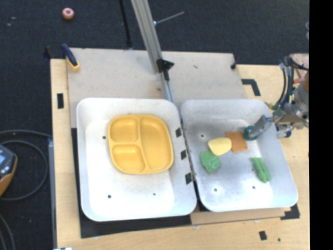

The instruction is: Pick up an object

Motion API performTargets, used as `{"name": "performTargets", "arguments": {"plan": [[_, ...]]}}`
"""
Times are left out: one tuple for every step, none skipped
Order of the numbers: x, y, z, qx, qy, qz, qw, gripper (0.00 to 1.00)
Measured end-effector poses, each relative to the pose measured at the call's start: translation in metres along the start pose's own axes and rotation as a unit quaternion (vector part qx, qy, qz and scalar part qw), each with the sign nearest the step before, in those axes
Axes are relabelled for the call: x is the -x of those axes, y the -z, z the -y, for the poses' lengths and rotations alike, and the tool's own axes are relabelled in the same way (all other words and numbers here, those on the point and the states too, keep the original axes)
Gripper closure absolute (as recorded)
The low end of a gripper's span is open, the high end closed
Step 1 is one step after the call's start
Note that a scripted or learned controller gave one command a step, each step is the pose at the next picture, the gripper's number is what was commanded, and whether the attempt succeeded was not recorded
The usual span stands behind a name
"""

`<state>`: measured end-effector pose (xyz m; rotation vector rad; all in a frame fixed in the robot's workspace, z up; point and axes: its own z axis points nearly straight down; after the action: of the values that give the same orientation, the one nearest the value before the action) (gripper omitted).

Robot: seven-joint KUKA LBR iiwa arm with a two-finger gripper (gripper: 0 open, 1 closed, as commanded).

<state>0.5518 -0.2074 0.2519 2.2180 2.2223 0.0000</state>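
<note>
The fingers [252, 133] hover low in the right bin [276, 191]; whether they are spread I cannot tell. Just beside them lie an orange block [239, 142] and a yellow piece [219, 146], touching, so a descent could knock both aside. Farther off sit a green lump [210, 162] and a green stick [261, 170]; the yellow tray [140, 143] lies well apart.

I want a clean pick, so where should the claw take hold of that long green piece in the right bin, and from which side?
Grip the long green piece across its narrow middle, coming straight down from above. It lies flat and slanted in the right bin, apart from the yellow piece and the leafy green piece, so both long sides look free. The claw would probably need turning to span the width.
</note>
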Motion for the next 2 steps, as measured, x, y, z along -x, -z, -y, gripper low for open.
{"name": "performTargets", "arguments": {"plan": [[0.001, -0.063, 0.002, -0.002, -0.001, -0.001, 1.0000, 0.00], [-0.002, -0.106, 0.003, -0.002, -0.001, 0.000, 1.0000, 0.00]]}}
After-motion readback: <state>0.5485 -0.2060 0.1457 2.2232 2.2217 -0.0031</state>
